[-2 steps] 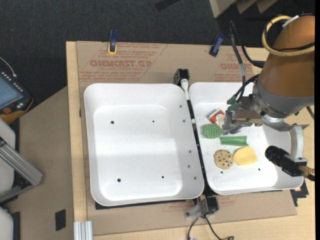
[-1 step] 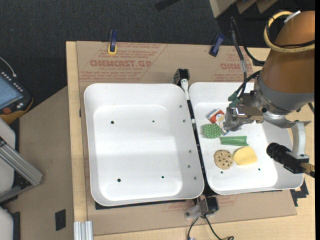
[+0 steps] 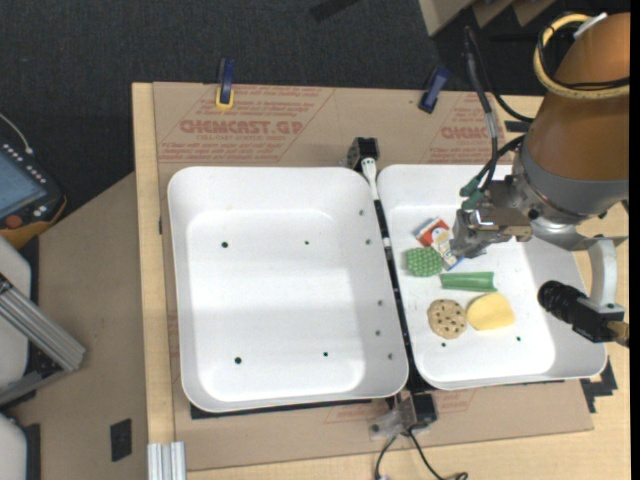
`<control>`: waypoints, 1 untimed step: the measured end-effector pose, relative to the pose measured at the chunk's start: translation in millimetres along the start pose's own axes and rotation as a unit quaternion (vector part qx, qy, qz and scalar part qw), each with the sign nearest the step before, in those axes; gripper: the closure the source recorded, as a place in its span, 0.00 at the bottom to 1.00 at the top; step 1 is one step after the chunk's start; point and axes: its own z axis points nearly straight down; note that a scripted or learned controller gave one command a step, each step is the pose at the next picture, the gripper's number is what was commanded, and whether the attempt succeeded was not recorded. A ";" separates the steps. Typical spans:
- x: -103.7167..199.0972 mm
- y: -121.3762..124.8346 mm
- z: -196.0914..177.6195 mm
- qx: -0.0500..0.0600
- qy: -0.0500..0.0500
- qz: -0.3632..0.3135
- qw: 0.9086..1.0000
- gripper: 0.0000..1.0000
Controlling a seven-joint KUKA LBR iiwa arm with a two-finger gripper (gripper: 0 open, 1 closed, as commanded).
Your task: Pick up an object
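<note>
Five small items sit in the right white bin (image 3: 560,363), the gripper (image 3: 462,246) low among them beside the red-and-white carton (image 3: 432,233); its grip I can't tell.

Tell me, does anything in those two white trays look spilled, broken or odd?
Nothing stands out. A cookie, a yellow piece, a green stick, a green waffle-like piece and a small red-and-white carton lie loose in the right bin, by the gripper.
</note>
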 end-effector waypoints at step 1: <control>0.2 0.5 -9.6 0.000 0.000 0.000 1.000 1.00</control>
